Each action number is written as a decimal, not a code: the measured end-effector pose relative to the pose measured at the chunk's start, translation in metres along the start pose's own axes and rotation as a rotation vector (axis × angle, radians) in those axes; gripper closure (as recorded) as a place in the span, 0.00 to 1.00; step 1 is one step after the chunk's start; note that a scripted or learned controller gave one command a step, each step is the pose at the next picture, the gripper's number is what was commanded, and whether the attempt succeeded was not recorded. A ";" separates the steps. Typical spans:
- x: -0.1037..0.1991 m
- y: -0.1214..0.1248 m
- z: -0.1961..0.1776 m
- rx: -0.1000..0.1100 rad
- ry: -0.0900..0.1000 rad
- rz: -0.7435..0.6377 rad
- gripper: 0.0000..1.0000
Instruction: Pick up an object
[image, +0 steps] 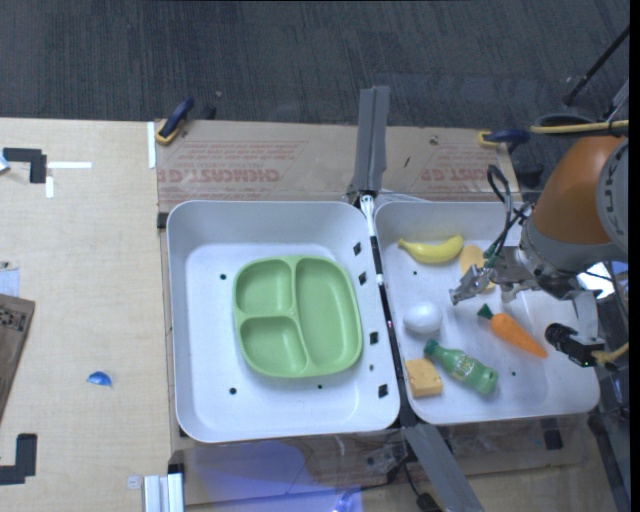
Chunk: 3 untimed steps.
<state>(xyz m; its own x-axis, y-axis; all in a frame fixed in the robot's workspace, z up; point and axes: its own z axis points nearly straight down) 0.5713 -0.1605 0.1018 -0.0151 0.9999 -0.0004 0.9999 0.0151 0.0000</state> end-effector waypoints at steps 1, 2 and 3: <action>-0.032 -0.021 0.006 0.002 0.001 0.073 0.00; -0.032 -0.058 0.011 0.002 0.001 0.083 0.00; -0.032 -0.058 0.002 0.001 0.000 0.085 1.00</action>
<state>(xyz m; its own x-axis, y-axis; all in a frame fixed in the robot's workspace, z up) 0.5138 -0.1939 0.1003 0.0703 0.9975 -0.0002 0.9975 -0.0703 -0.0014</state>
